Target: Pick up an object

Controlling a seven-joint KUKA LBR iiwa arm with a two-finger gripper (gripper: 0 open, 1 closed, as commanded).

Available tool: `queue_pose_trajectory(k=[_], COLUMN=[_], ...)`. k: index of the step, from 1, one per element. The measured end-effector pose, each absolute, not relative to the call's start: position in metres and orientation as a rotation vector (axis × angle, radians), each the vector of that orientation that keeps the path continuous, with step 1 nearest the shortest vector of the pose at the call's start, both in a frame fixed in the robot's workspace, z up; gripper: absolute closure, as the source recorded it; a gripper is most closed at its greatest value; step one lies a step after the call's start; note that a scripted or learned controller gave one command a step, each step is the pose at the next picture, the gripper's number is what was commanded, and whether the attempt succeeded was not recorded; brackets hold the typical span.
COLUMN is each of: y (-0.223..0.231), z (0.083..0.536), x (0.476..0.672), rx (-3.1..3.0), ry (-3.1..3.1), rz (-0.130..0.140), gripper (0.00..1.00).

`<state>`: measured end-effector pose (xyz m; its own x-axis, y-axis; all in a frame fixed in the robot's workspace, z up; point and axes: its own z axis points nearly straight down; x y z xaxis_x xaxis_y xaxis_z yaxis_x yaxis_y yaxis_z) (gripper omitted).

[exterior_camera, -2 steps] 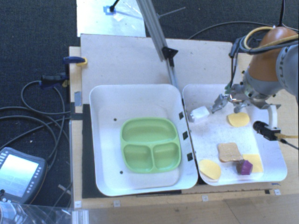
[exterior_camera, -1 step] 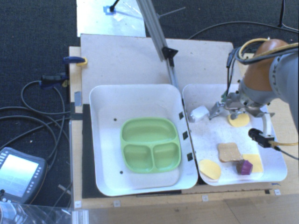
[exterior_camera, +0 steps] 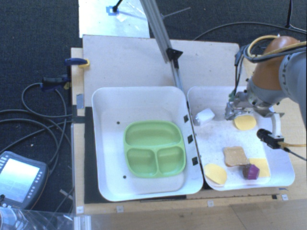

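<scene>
Presumably the pincer (exterior_camera: 233, 111) is hovering beside the yellow disc (exterior_camera: 245, 123) in the right bin (exterior_camera: 288, 174); its opening I cannot tell. It should centre over the disc before descending.

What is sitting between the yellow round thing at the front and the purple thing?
In the camera view, a tan toast slice sits between the yellow disc and the purple block, slightly farther back.

A grey teach pendant (exterior_camera: 19, 178) lies on dark carpet (exterior_camera: 33, 42), cables (exterior_camera: 41, 104) nearby.
</scene>
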<state>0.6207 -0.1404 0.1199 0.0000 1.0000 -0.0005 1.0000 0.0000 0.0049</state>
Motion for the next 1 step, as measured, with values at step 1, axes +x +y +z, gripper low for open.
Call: queue_pose_trajectory(k=[1], y=[-0.1407], z=[0.1637], x=[0.6238], rx=[2.213], ry=[2.222], rz=[0.006], gripper=[1.0])
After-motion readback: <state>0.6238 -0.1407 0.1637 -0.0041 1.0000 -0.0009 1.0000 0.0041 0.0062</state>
